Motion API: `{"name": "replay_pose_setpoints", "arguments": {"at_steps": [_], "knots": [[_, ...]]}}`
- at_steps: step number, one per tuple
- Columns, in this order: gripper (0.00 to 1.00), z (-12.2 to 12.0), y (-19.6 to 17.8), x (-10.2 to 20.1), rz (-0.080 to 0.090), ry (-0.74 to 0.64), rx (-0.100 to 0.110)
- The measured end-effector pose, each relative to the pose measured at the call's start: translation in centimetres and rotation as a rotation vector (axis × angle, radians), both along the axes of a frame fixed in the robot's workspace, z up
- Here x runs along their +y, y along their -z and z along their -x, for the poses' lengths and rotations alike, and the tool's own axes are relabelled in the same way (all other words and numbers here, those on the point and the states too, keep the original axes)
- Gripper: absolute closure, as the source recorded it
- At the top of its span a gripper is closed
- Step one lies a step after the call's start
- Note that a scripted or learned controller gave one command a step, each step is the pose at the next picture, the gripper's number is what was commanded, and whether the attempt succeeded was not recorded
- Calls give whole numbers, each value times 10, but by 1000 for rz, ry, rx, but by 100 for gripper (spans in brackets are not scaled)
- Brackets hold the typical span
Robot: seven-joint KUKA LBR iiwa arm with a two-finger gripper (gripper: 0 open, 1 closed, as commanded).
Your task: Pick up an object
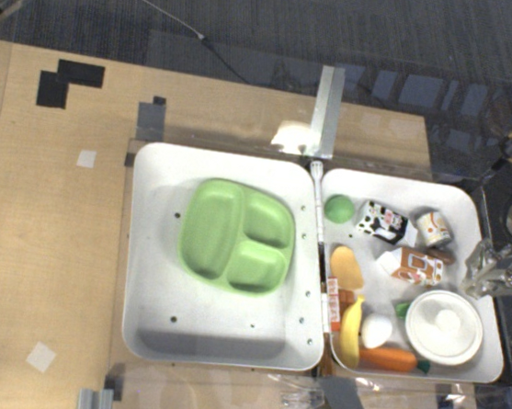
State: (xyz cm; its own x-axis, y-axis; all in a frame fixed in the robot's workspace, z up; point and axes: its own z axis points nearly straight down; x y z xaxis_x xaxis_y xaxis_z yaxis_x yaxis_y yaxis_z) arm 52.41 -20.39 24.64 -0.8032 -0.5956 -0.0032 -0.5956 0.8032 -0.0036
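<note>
Although the gripper hangs at the right bin's far edge, it is a blur of metal against the rim and I cannot tell how it is set; nothing is seen in it. Nearest to it lies the white bowl, round and smooth; I judge it stiff and light, but wide for a pinch, so the rim would be the place to take it, and it may slip. Just beyond, toward the bin's middle, a small brown and white carton lies tilted, and behind it a little cup on its side; both look light and thin-walled, likely to crush under a hard squeeze, best taken across their narrow sides. The black and white carton stands near the green ball, which would roll away if nudged. Along the bin's left wall lie an orange piece, a banana, a white egg and a carrot, touching or nearly so; they seem toy food, hard and slick, and the crowding leaves little room to get down beside them. The carrot, long and at the front edge, offers the plainest grasp across its middle. In the left bin a green tray lies flat, broad and shallow, hard to seize save by its edge.
</note>
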Motion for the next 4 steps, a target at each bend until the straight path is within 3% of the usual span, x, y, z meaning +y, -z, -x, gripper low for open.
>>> {"name": "replay_pose_setpoints", "arguments": {"at_steps": [1, 2, 3, 4], "knots": [[100, -3, -12, 2, 0, -2, -9], [100, -61, -40, -1, 3, -408, -6], [100, -60, -22, 21, 5, -1407, -2], [100, -62, -34, 22, 7, -1403, -8]]}}
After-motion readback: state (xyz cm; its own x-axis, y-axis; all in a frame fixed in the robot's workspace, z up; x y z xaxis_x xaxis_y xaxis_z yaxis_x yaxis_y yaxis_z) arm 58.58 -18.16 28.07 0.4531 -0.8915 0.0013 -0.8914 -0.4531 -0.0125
